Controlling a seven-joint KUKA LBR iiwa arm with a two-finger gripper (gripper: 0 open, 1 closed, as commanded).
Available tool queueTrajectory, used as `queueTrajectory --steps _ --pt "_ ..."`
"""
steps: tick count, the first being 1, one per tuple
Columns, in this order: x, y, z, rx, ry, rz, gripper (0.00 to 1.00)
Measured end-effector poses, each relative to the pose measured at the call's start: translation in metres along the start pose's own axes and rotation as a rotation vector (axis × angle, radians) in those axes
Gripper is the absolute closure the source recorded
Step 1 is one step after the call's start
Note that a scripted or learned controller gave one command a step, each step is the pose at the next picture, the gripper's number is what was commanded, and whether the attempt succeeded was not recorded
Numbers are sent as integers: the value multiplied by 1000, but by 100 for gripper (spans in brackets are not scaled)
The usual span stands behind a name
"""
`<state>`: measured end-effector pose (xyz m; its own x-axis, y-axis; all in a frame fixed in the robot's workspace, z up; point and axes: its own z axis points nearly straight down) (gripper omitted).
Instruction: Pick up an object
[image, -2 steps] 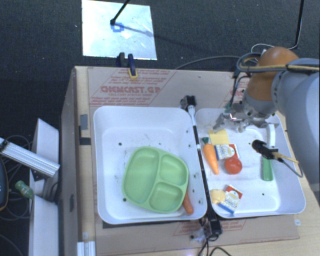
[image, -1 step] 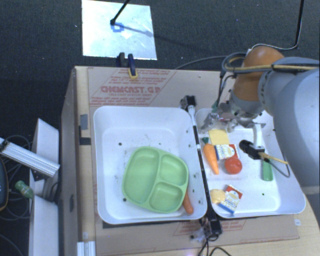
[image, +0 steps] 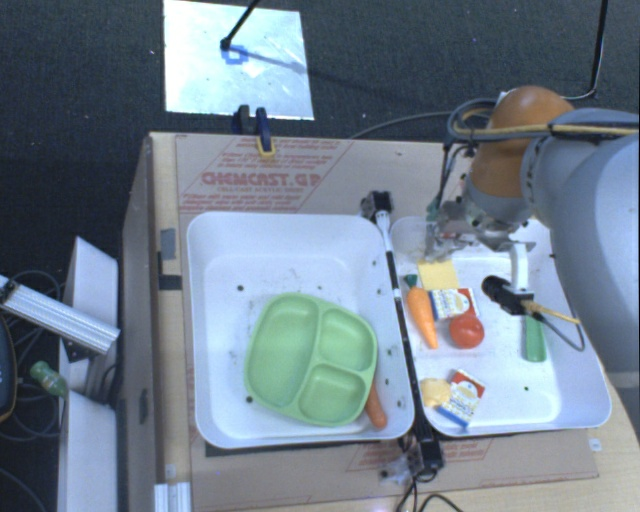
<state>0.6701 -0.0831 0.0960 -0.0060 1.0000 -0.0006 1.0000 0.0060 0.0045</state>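
Dark carpet surrounds the worktop (image: 150, 300), which is covered with printed cardboard and carries two shallow white bins set side by side so the arm can reach either. We see the arm (image: 590, 200), grey with an orange band, coming in from the right and bending down over the far end of the right bin (image: 580, 400). In the left bin (image: 200, 300) lies a green divided plate (image: 310, 358), with a small orange piece (image: 375, 410) just beside its near right edge.

Our candidates for picking are mostly loose in the right bin: a carrot (image: 421, 316) along the left wall, a yellow block (image: 437, 275), a small printed carton (image: 452, 302) touching a red tomato (image: 466, 331), a green-handled tool (image: 533, 335) to the right, and another printed packet (image: 460, 395) nearer the camera.

We find the end effector (image: 447, 235) low over the far left corner, just beyond the yellow block. We cannot tell its state, since the wrist hides it; nothing visibly sits in it, so we judge no pick is made yet.
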Motion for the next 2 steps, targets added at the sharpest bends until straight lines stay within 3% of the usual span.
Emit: queueTrajectory --steps 1,2 --pt "0 0 0 0 0 0 0" --pt "-50 -1 11 2 -1 4 0"
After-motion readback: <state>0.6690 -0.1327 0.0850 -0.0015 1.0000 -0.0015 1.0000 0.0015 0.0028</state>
